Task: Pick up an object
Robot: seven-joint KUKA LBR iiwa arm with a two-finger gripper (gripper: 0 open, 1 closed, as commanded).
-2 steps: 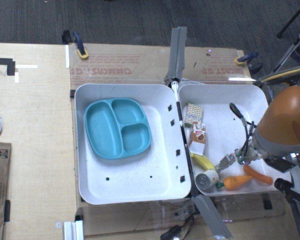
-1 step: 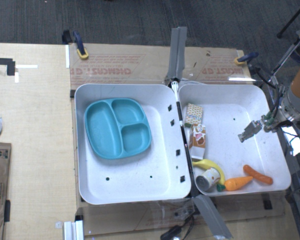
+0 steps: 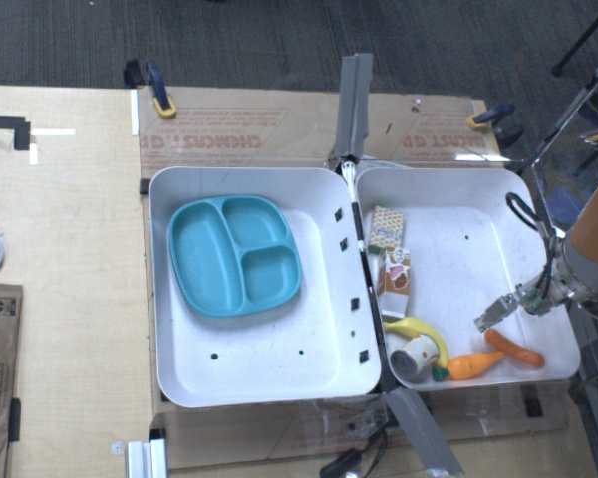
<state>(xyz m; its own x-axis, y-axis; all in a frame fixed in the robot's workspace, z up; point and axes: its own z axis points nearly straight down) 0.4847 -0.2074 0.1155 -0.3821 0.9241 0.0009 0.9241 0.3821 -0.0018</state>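
Both bins look like smooth white plastic with a soft sheen — the left bin [image 3: 179,366] and the right bin [image 3: 458,217] alike. The divided plate [image 3: 234,255] is turquoise plastic, smooth and faintly glossy. Two small packets [image 3: 387,229] look like printed paper or card. The carrots [image 3: 475,364] have a matt, toy-like plastic surface, and the banana [image 3: 419,327] looks the same. The gripper [image 3: 500,312] appears as dull grey metal. The bench [image 3: 60,197] is pale, matt wood — beneath the bins lies brown printed cardboard [image 3: 249,132].
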